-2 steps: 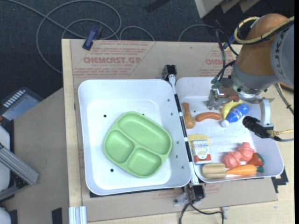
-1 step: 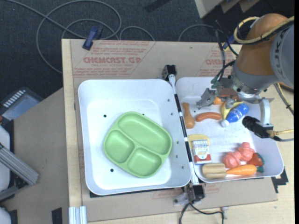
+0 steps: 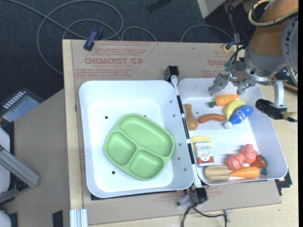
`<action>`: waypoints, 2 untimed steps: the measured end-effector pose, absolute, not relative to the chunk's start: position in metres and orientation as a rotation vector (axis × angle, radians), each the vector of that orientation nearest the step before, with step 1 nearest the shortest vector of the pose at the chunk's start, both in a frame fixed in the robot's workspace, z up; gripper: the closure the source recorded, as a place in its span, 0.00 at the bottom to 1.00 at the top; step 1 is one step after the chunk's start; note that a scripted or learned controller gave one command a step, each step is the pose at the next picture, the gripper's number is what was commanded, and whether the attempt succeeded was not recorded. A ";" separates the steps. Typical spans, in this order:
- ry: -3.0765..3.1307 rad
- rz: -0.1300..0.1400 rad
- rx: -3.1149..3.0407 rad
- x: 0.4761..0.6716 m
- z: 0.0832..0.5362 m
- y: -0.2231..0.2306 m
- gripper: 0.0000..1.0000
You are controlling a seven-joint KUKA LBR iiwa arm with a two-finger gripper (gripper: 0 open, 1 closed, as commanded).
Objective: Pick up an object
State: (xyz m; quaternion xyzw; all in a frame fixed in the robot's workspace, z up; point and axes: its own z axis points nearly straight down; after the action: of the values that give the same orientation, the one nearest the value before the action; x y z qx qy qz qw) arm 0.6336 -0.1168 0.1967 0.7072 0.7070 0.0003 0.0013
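- The grey arm with its orange band (image 3: 277,8) reached in from the far right, and its two-finger gripper (image 3: 231,84) hung over the far part of the right shallow white bin (image 3: 272,141).
- The jaws stood apart, one metal finger (image 3: 217,86) splayed to the left and the other to the right, with nothing between them.
- Just near of the gripper lay a small orange plastic carrot (image 3: 226,100), close under the fingertips; whether they touched it could not be told.
- Beside that carrot, to the right, a yellow toy banana (image 3: 233,109) lay touching a blue and white toy bottle (image 3: 238,116).
- A reddish-brown toy sausage (image 3: 211,118) lay left of the banana, and a tan toy drumstick (image 3: 190,117) lay near the bin's left wall.
- Nearer in the same bin stood a small yellow and red carton (image 3: 203,152), with a tan bread roll (image 3: 216,173) just near of it.
- A long orange toy carrot (image 3: 244,173) lay along the near wall, touching a pink knobbly toy (image 3: 241,157) and a red toy (image 3: 260,161) at the right.
- The left shallow white bin (image 3: 94,103) held a green plastic plate with three compartments (image 3: 138,146), well apart from the gripper.
- Both bins rested on a brown cardboard sheet (image 3: 118,56) printed with red lettering.
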 end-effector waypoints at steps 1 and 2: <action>2.215 0.012 2.210 0.630 0.100 -0.154 0.00; 2.219 0.001 2.219 0.657 0.160 -0.201 0.00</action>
State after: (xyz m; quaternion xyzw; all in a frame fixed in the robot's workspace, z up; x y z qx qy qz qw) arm 0.6569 -0.2007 0.1596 0.7071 0.7071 0.0004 0.0018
